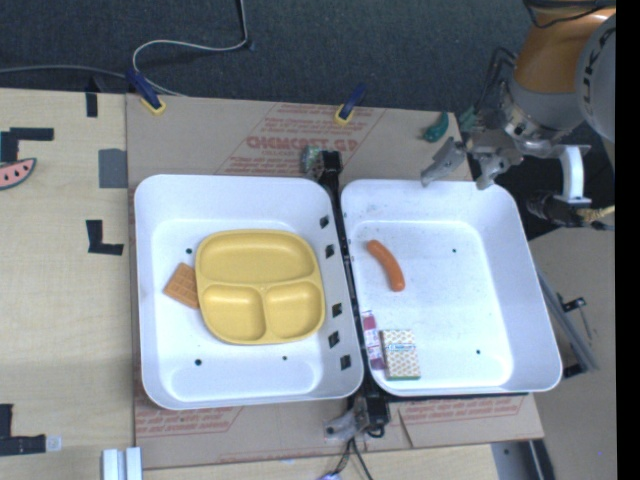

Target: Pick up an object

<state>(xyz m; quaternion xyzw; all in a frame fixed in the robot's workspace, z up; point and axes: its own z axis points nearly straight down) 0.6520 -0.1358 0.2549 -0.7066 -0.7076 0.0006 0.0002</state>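
Gripper [462, 166]: fingers spread wide, nothing between them, poised above the far rim of the right bin [520, 298].
Sausage [386, 265]: in the right bin, near its left wall.
Small box [401, 354]: same bin, near corner, tight by the wall.
Risk: sausage likely rolls; box leaves a finger little room.

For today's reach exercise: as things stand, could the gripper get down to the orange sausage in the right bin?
Probably yes. The gripper hangs above the right bin's far rim, fingers apart and empty. The sausage lies alone on bare floor, apart from the small box, with nothing covering it.
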